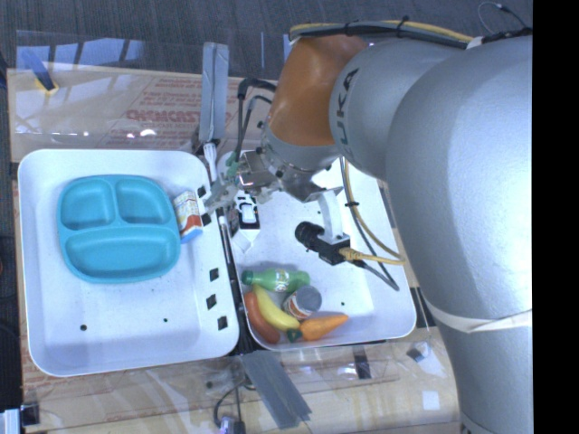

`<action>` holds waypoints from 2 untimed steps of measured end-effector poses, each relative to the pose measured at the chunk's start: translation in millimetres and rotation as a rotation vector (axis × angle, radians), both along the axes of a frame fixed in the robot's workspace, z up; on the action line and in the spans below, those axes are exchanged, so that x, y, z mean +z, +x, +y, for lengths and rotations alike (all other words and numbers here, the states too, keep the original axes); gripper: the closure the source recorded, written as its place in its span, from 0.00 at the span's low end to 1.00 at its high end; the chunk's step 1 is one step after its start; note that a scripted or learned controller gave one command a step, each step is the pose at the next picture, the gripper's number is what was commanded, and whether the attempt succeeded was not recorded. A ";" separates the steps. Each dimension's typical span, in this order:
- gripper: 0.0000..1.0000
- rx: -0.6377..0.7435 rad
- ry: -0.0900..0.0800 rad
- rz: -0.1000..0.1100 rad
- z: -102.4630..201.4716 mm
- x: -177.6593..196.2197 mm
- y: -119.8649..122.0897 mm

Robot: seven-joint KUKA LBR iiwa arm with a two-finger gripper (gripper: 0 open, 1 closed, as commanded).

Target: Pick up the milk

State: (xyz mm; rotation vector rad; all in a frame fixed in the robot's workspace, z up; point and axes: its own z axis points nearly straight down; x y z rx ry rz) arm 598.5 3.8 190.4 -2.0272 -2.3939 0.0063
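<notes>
Milk (188,213) lies at frame centre-left beside the blue plate (118,227). Claw (237,188) hovers just right; its opening can't be told. Best centre over the carton before descending.

lab | KUKA arm (434,152) | two white bins (36,333) | taped bench (136,107)

Gripper (226,193) beside milk (188,213) near blue plate (118,227)
</notes>
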 end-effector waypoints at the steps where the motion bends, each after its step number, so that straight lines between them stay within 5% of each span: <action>1: 0.00 -0.001 0.000 0.000 -0.4 0.1 0.0; 2: 0.00 -0.001 0.000 0.000 -0.4 0.1 0.0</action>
